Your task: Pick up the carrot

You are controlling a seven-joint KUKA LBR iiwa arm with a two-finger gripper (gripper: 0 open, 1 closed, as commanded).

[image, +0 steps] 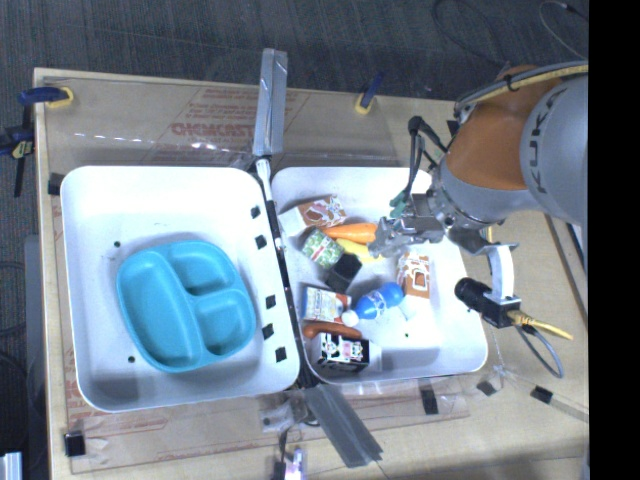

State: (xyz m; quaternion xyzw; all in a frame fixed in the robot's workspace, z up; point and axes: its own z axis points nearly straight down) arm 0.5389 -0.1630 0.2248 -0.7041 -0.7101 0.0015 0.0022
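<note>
The end effector (388, 233) sits just right of the carrot (355, 233). Its opening cannot be told. It probably should straddle the carrot's middle squarely.

1 fixed overhead camera, slanted down over both white bins (75, 268)

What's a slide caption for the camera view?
Grey KUKA arm's gripper lowered at the orange carrot among clutter in the right white bin; blue divided plastic tray sits in the left white bin.
</note>
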